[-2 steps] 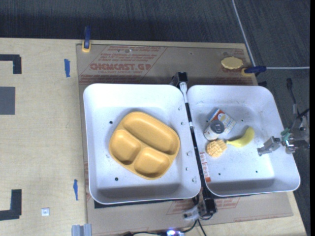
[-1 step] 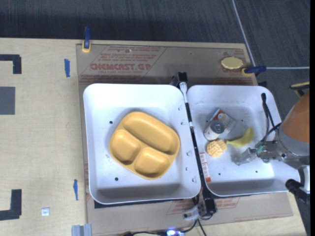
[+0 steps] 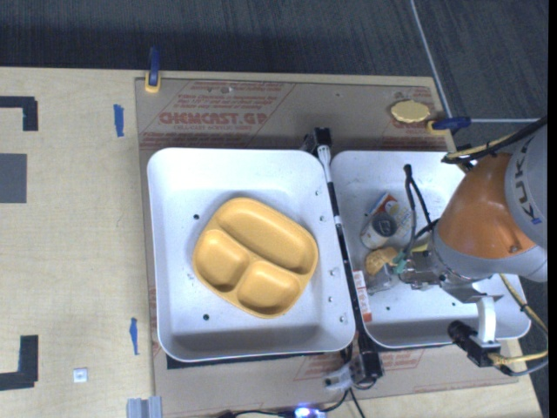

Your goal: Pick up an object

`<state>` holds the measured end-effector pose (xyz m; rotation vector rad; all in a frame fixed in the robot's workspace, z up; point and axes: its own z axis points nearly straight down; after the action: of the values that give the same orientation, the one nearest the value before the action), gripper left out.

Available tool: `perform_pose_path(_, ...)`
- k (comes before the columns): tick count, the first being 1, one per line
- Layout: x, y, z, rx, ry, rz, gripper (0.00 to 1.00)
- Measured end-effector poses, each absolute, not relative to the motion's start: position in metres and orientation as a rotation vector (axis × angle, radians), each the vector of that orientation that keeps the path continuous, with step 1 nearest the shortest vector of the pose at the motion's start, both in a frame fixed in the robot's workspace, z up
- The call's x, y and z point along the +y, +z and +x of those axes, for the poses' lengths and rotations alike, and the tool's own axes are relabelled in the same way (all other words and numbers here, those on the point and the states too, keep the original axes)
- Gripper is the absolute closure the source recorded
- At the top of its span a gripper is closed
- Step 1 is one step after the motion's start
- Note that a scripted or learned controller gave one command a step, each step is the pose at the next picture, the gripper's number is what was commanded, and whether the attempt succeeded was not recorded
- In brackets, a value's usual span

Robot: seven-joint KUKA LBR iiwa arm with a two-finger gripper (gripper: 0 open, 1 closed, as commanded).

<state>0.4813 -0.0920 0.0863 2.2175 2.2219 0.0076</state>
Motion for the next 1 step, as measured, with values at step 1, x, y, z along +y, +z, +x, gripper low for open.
perform_pose_path(1, -0.0934, 0.0970, 0.4829, 2.215, 0.010, 2.215, 1.00)
